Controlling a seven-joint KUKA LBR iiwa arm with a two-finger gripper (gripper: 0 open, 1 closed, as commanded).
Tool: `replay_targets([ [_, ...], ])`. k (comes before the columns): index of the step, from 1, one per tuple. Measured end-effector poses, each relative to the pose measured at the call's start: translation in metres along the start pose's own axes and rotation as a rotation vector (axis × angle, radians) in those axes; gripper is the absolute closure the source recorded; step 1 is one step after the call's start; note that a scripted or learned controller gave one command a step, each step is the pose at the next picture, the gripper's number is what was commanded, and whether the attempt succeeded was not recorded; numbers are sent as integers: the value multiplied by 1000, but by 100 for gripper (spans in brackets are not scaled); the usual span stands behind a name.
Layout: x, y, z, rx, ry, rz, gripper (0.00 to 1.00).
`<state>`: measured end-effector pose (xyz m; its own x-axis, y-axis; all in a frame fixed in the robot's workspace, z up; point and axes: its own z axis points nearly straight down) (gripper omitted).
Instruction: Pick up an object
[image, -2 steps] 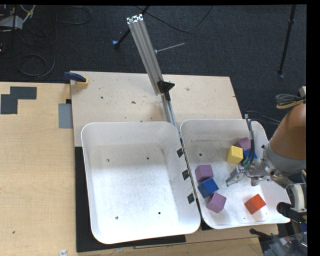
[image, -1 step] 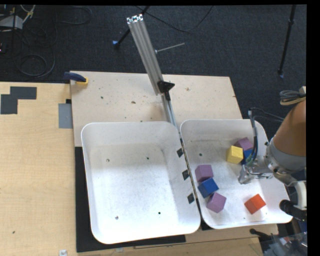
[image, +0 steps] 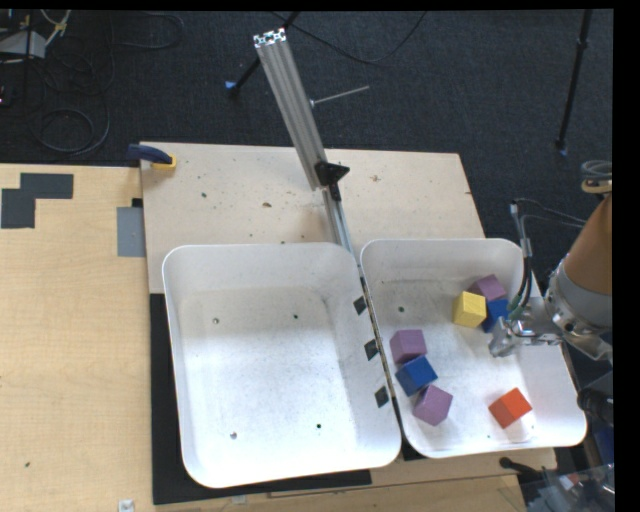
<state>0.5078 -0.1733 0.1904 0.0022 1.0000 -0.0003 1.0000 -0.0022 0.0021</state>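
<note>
The right bin (image: 452, 262) holds several blocks. A yellow block (image: 469, 308), a purple block (image: 490, 288) and a partly hidden blue block (image: 497, 310) cluster near its right wall. Near the divider, a purple block (image: 407, 345), a blue block (image: 416, 374) and another purple block (image: 433, 404) lie in a row. A red block (image: 511, 408) sits at the front right. My gripper (image: 502, 340) hangs low over the bin, just below the yellow and blue blocks and close to them. The arm (image: 588, 285) comes in from the right edge.
The left bin (image: 180, 275) stands beside the right one, with black clips (image: 370, 348) along the shared rim. A slanted aluminium bar (image: 296, 110) rises behind the bins. A small blue and yellow clamp (image: 152, 156) lies at the board's far left corner.
</note>
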Motion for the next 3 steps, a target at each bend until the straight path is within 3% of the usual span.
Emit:
replay_targets([
  [1, 1, 8, -60, -2, -1, -4, 100],
  [2, 0, 8, -66, 3, 1, -5, 100],
  [3, 45, 8, -67, 4, 3, -7, 100],
])
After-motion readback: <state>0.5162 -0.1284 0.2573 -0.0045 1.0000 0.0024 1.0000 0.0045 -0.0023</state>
